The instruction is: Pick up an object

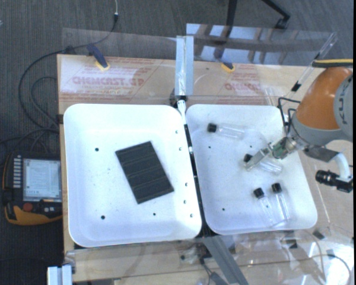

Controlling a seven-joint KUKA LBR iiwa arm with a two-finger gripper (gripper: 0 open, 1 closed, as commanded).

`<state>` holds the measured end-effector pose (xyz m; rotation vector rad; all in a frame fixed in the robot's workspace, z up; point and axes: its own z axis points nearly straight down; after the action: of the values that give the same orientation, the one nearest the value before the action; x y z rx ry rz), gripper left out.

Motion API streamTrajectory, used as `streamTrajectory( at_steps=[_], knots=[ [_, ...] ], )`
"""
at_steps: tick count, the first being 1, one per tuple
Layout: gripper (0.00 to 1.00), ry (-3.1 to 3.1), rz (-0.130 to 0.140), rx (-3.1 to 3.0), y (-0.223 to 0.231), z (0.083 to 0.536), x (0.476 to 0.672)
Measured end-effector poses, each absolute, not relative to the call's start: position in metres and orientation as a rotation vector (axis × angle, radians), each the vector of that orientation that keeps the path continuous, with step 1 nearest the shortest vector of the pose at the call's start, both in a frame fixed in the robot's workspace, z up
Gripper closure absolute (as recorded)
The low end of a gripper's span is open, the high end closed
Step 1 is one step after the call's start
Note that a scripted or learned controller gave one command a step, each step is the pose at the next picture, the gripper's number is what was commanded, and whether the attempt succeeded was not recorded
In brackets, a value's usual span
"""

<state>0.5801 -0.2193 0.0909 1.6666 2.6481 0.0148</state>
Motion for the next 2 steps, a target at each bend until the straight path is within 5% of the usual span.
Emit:
streamTrajectory(
  at_steps=[1,2],
  knots=[
    [1.00,2.645,0.015,1.666,-0.220,0.099,0.581],
    [1.00,2.576,0.004,1.771,-0.203,0.090,0.653]
  ],
)
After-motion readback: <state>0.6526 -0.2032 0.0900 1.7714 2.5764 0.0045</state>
